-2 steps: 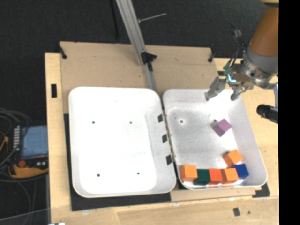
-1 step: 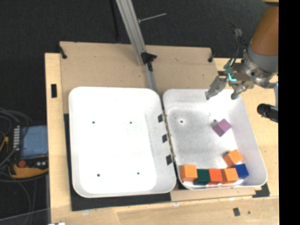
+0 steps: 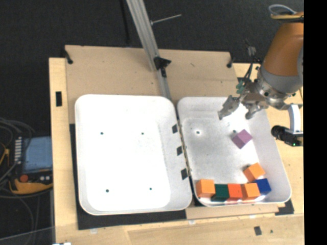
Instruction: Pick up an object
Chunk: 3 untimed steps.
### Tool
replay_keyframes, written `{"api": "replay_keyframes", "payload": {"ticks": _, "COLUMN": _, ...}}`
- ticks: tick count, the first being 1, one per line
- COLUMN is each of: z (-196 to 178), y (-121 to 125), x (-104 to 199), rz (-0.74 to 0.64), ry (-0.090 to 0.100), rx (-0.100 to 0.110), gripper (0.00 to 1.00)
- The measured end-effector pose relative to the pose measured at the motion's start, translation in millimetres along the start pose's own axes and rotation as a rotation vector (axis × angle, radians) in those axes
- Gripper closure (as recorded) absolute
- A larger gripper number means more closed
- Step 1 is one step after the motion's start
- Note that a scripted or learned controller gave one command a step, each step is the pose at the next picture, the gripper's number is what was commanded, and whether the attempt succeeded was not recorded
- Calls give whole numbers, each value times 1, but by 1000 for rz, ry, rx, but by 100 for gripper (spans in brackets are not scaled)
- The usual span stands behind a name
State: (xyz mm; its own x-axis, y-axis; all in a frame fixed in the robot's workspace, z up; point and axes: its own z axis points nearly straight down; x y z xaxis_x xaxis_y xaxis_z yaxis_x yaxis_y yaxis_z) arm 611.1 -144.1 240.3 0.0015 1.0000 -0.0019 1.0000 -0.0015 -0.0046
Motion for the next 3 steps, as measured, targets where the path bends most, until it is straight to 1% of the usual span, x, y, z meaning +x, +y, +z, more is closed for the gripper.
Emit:
{"api": "replay_keyframes", "payload": {"ticks": 1, "z": 43, "y": -3, "x": 2, "rz": 3, "ry": 0, "rx": 0, "gripper": 0}}
{"api": "replay_keyframes", "payload": {"ticks": 2, "z": 94, "y": -12, "x": -5, "rz": 1, "ry": 0, "rx": 1, "gripper": 0}}
{"api": "replay_keyframes", "payload": {"ticks": 3, "z": 80, "y": -9, "x": -5, "rz": 6, "ry": 2, "rx": -10, "gripper": 100}}
